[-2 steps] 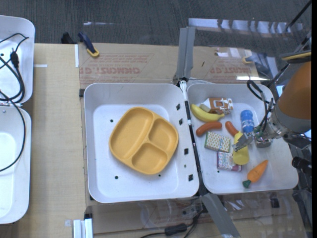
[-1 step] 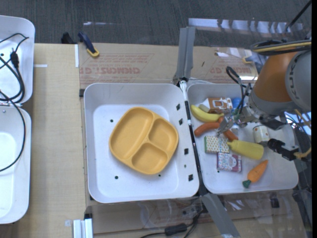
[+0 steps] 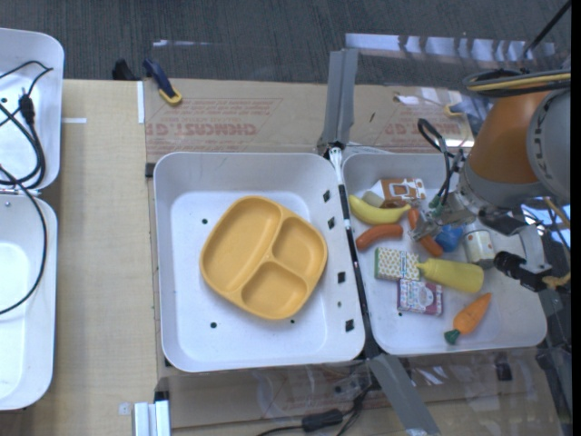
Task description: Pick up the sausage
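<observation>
Spanning most of the cardboard-covered surface (image 3: 272, 112), two shallow white bins sit side by side: the left white bin (image 3: 182, 271) carries a yellow three-compartment plastic plate (image 3: 263, 257), and the right white bin (image 3: 526, 330) carries a heap of toy food. Over that right bin hangs the grey arm with its orange band (image 3: 508, 139), reaching in from the right, and its pincer (image 3: 434, 216) is low among the toys, just right of the target; whether its tips are apart or together cannot be told, since they are lost in the clutter. Nothing appears lifted. The yellow squeeze bottle (image 3: 451, 274) lies across the bin's middle, the yellow banana (image 3: 375, 210) curves near the top left, and the orange carrot with a green top (image 3: 470, 317) lies toward the lower right. The reddish-orange sausage (image 3: 379, 235) rests on the bin floor just beneath the banana, left of the pincer and apparently not between its tips. By this showing the approach looks made, while the grasp and the lift are left to do.
</observation>
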`<move>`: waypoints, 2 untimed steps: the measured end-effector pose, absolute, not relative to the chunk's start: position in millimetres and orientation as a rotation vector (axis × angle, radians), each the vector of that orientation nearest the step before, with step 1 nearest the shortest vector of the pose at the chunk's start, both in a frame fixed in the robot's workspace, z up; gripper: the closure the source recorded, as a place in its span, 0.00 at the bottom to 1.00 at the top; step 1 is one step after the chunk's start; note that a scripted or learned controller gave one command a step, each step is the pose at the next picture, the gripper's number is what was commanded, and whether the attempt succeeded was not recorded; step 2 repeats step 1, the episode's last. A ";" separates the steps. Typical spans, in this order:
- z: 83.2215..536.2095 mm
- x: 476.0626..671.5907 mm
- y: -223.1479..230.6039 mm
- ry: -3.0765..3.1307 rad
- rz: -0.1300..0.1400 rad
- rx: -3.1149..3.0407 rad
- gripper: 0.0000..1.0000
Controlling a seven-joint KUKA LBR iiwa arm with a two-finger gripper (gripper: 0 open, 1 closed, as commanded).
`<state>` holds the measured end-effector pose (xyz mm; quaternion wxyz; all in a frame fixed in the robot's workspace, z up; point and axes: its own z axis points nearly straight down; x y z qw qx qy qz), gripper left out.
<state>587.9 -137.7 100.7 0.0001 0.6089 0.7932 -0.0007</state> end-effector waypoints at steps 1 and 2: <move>207.8 568.9 -66.4 2.501 -0.002 1.900 1.00; 207.8 568.9 -66.4 2.501 -0.002 1.900 1.00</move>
